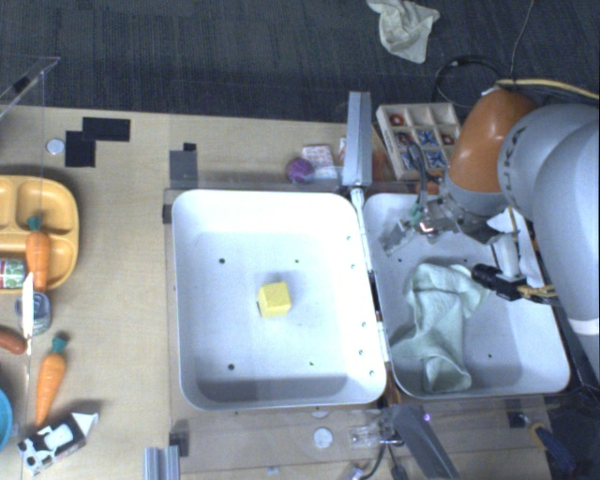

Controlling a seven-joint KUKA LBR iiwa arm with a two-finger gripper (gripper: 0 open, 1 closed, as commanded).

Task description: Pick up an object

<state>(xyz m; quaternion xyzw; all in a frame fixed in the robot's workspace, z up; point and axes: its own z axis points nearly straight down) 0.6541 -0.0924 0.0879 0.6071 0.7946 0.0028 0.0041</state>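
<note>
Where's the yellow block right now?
The yellow block lies near the middle of the left bin, alone, well left of the crumpled cloth in the right bin.

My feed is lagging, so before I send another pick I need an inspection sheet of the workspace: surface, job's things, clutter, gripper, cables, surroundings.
Surface: left bin and right bin side by side on the bench.
Job's things: yellow block near the left bin's middle; pale cloth crumpled in the right bin.
Clutter: toy carrots and a yellow tray left of the bins.
Gripper: gripper over the right bin's far corner; jaws too small to judge.
Cables: black cable behind the arm.
Surroundings: crumpled rag on dark floor.
</note>
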